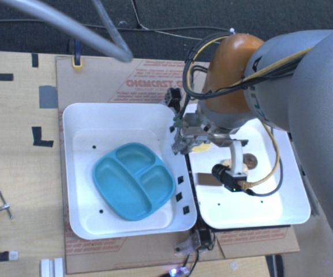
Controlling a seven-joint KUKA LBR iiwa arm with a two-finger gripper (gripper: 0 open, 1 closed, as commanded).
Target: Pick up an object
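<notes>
The arm (305, 79) reaches in over the right bin (270, 212), and the gripper (182, 142) hangs at that bin's inner edge, right by the wall it shares with the left bin (77, 154). Whether it is apart or together I cannot tell: the wrist hides its tip, and nothing can be seen clamped in it. A yellow piece (201, 148) lies just beside the gripper in the right bin. Further in lie a round brown thing (250, 161) and a flat brown piece (208, 179). A blue divided plate (133, 180) rests flat in the left bin, apart from the gripper. Both bins sit on the desk (16, 154).
</notes>
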